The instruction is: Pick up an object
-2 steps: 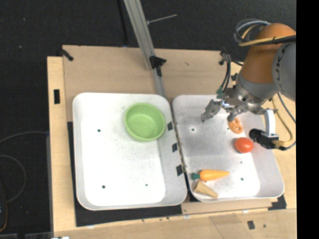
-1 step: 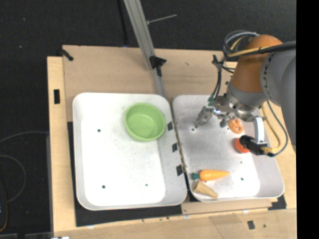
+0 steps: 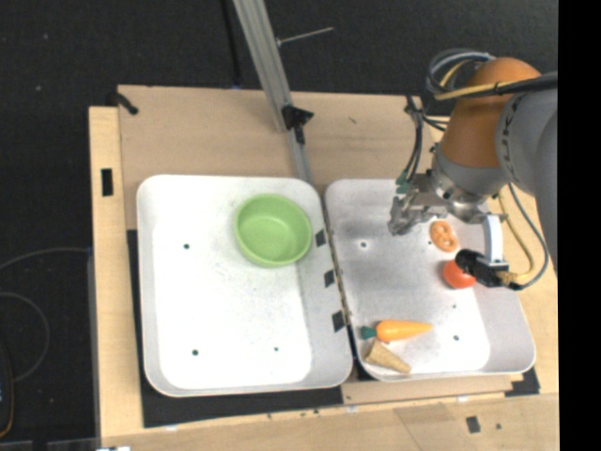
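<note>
jaws (image 3: 402,220): cannot tell if open or closed | over right bin (image 3: 376,271) near its top edge

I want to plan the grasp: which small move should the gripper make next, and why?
Probably shift slightly toward the orange egg-shaped object and descend. The gripper hangs over bare floor of the right bin, beside that object, gripping nothing visible.

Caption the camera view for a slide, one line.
KUKA arm's tool hovers over right bin holding carrot, cone, tomato; green bowl in left bin.
</note>
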